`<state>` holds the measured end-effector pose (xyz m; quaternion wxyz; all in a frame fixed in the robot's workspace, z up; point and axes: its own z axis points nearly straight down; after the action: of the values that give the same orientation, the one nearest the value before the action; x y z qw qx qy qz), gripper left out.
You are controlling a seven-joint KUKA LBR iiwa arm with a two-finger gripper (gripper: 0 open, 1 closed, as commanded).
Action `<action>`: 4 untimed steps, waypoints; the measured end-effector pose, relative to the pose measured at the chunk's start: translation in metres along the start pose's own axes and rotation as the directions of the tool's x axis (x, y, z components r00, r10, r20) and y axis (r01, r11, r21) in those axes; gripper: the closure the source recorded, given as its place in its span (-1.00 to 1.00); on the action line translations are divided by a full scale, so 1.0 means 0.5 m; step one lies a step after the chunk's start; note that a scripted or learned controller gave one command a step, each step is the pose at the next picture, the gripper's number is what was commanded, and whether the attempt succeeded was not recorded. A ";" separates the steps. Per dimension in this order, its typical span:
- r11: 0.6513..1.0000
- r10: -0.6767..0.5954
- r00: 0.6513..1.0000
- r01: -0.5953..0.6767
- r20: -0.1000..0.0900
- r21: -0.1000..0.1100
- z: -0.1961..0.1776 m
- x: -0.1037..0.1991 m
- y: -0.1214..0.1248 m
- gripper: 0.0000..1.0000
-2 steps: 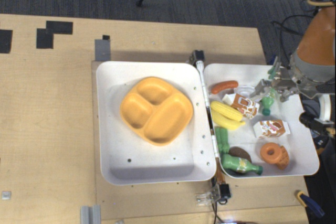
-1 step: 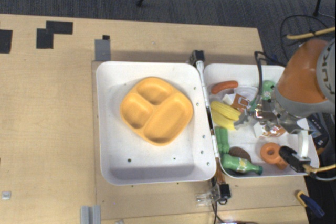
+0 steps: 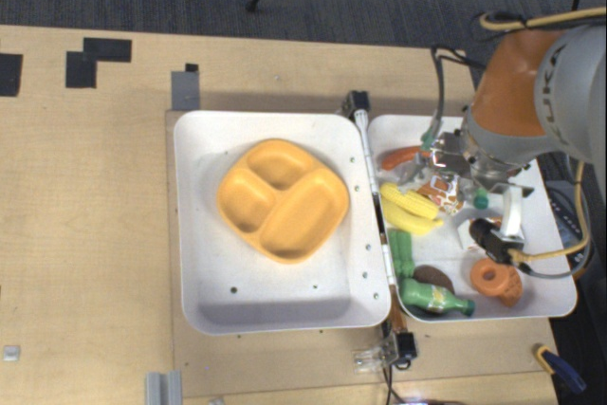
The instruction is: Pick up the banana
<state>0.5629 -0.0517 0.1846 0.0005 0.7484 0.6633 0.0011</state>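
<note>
- The grey arm with its orange band [image 3: 512, 90] reaches from the right over the right-hand shallow white bin [image 3: 555, 299], its two-finger gripper [image 3: 446, 180] low among the clutter near the bin's upper left
- Whether the gripper is spread or closed, or has hold of anything, cannot be told from here
- The yellow toy banana [image 3: 410, 209] lies against the left wall of that bin, just beside the gripper
- A green bottle [image 3: 436, 299] and an orange ring-shaped toy [image 3: 495, 280] sit nearer the front
- The left-hand white bin [image 3: 204, 299] carries a yellow three-compartment plastic plate [image 3: 283, 198]
</note>
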 end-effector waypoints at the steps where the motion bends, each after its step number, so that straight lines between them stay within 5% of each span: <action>1: 0.971 -0.238 0.971 0.238 -0.001 0.003 0.001 0.073 -0.162 -1.00; 2: 0.943 -0.333 0.943 0.333 0.000 0.000 0.001 0.077 -0.047 -1.00; 3: 0.699 -0.715 0.699 0.715 0.002 -0.001 0.000 0.100 -0.010 -1.00; 4: 0.699 -0.715 0.699 0.715 0.001 -0.001 0.000 0.100 -0.010 -1.00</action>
<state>0.5641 -0.0017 0.1847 0.0018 0.4326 0.9016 0.0010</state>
